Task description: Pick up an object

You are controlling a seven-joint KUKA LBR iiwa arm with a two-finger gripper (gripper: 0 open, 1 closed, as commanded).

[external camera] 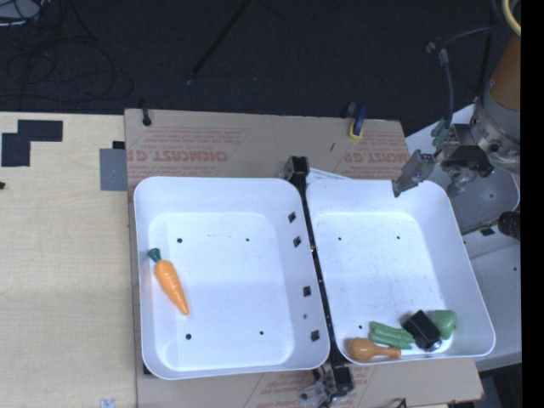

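Carrot (171, 286) — lying diagonally in left bin (212, 195), leafy end up-left.

1. The arm (501, 83) is reaching in from the right, at the upper right of the camera view, its orange band showing near the top edge.
2. The wrist is hanging over the far right corner of the bench.
3. The gripper (414, 172) is pointing left, hovering above that corner, with nothing between its fingers.
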